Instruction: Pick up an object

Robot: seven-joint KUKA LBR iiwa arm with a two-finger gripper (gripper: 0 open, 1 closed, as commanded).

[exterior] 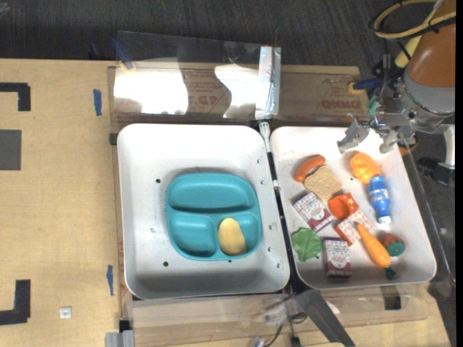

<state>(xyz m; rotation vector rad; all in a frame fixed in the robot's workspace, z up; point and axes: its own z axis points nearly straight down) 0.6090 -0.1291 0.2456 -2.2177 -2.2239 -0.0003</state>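
My gripper hangs over the far right part of the right bin. Its two fingers stand apart, open, with nothing between them. Just below it lies an orange fruit, with a blue bottle beside that. Further left are a toy sandwich, a red cup, small cartons and a green leaf. A carrot rests near the front.
The left bin holds a teal divided tray with a yellow potato in its front right compartment. A clear plastic sheet stands behind the bins. Yellow cables loop at the top right.
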